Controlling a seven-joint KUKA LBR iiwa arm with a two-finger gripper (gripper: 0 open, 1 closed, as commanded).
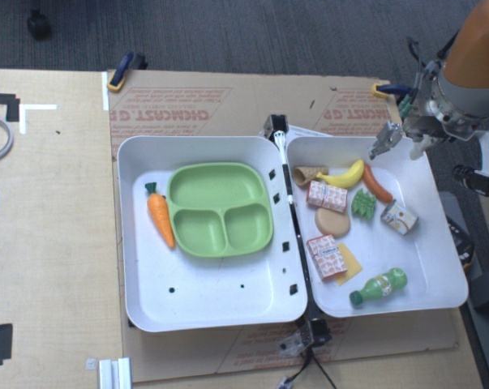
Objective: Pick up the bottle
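Note:
The green bottle (379,287) lies on its side near the front edge of the right bin (439,209), its dark cap pointing left. My gripper (400,144) hangs over the back right corner of that bin, far behind the bottle. Its two fingers stand apart, open, with nothing between them.
The right bin also holds a banana (345,175), a red sausage (377,185), a green broccoli piece (362,204), a small carton (399,217), two red-and-white boxes (327,258), a cookie (332,222) and a cheese slice (352,263). In the left bin lie a green divided plate (220,209) and a carrot (160,217).

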